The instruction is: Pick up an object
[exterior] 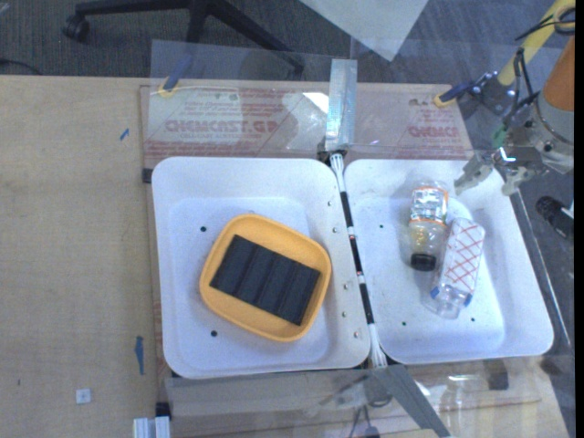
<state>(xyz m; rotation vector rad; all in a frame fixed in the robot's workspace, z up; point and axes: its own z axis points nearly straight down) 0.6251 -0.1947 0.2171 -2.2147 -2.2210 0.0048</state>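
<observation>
In the left bin lies a yellow tray-like object with a black ribbed pad on top. The right bin holds a small bottle with a black cap and, beside it, a clear plastic bottle with a red cross-hatch label. My gripper hangs over the right bin's far right corner, above and to the right of the two bottles. Its fingers are spread apart with nothing between them.
A metal bar stands behind the seam between the bins. Taped clear sheets cover the bench behind the bins. Cables trail near the arm at the right. An office chair base stands on the floor beyond the bench.
</observation>
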